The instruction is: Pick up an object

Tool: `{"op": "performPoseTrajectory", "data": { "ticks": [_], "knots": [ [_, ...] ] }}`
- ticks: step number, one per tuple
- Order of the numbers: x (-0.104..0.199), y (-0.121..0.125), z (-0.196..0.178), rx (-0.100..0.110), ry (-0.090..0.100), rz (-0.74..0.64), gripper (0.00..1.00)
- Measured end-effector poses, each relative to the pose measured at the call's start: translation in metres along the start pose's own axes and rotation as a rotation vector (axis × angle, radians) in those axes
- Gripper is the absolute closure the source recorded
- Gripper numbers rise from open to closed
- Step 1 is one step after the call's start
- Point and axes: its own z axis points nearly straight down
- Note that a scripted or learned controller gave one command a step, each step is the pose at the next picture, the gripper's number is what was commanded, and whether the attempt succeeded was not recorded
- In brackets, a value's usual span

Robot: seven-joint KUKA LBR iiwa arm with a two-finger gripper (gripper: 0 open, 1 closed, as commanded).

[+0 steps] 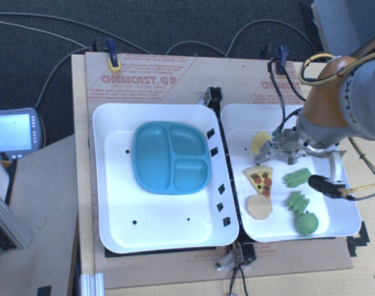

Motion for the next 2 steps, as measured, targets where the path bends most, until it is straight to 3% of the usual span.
{"op": "performPoseTrajectory", "data": {
  "ticks": [1,2],
  "knots": [
    [0.000,0.001,-0.014,-0.005,0.000,0.000,1.00],
    [-0.009,0.004,-0.061,-0.008,-0.003,0.000,1.00]
  ]
}}
